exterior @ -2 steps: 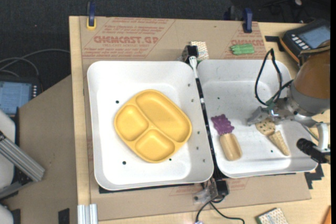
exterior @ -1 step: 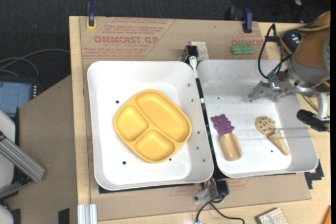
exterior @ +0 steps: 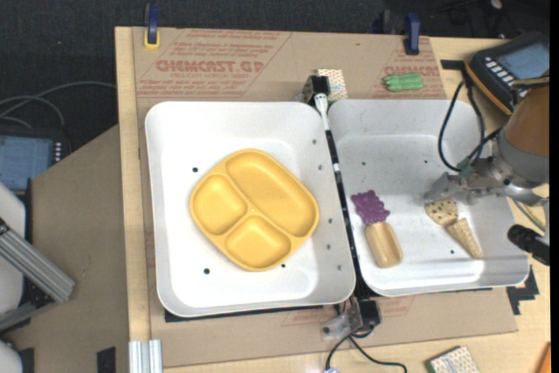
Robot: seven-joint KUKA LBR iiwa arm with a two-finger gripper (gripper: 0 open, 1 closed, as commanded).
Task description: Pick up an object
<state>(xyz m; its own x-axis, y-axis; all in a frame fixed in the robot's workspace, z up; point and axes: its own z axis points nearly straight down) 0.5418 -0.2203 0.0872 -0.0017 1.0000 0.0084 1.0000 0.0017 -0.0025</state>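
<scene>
Yellow plastic plate [exterior: 253,208] with three compartments lies in the middle of the left white shallow bin [exterior: 170,135], alone there. The right white shallow bin [exterior: 384,127] touches it along the centre edge and carries the small things. A purple bunch of toy grapes [exterior: 370,206] lies at about 8 o'clock in this bin, and just below it, touching or nearly so, a tan cylinder-shaped toy [exterior: 383,243] points toward 5 o'clock. At about 4 o'clock from the bin centre lies a beige ice-cream-cone-shaped toy [exterior: 458,225], with its dotted wide end up and its tip toward 5 o'clock.

My tool [exterior: 452,185] comes in from 3 o'clock and is low over the right bin, just above the wide end of the cone toy, very near it. I cannot tell if it touches, and how the tool stands I cannot tell.

On the brown cardboard-covered counter [exterior: 227,57], at 12 o'clock of the right bin, lies a small green object [exterior: 403,82].
</scene>
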